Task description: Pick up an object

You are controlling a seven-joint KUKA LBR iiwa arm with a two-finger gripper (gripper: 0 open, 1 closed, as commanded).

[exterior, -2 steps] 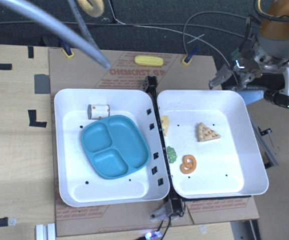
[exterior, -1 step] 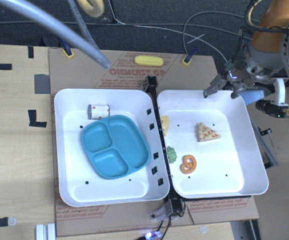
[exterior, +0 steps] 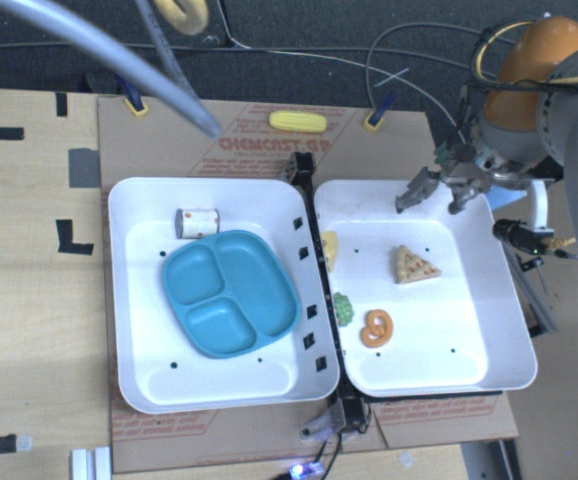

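**Over the right bin's far edge, an empty-handed gripper**

Above the far rim of the right white bin (exterior: pixel 509 368), the two-finger gripper (exterior: pixel 433 201) hangs with its dark fingers spread apart — nothing between them. Below it, well apart, lies a tan triangular pizza-slice toy (exterior: pixel 413 266); nearer the front sit an orange pretzel-shaped toy (exterior: pixel 377 328) and a small green leafy piece (exterior: pixel 342 309) by the dividing wall. The left white bin (exterior: pixel 129 268) holds a blue sectioned plastic plate (exterior: pixel 231 290) and a small white can (exterior: pixel 197 222) — just beside each other.
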